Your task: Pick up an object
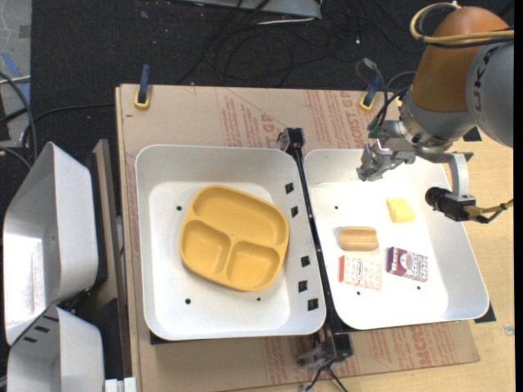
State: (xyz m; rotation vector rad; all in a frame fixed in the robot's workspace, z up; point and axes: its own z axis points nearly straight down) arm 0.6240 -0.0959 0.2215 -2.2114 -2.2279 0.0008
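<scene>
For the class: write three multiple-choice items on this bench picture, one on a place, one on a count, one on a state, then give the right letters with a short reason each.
1. Where does the yellow divided plate lie?
A. in the left bin
B. in the right bin
C. on the cardboard

2. How many small things lie in the right bin?
A. two
B. four
C. six

3. How is the gripper placed?
A. resting on the plate
B. over the right bin's far edge, apart from the things
C. outside both bins

Key: 1 A, the plate sits in the left bin. 2 B: yellow block, tan roll, red-and-white packet, purple packet. 3 B, it hangs near the far edge.
</scene>
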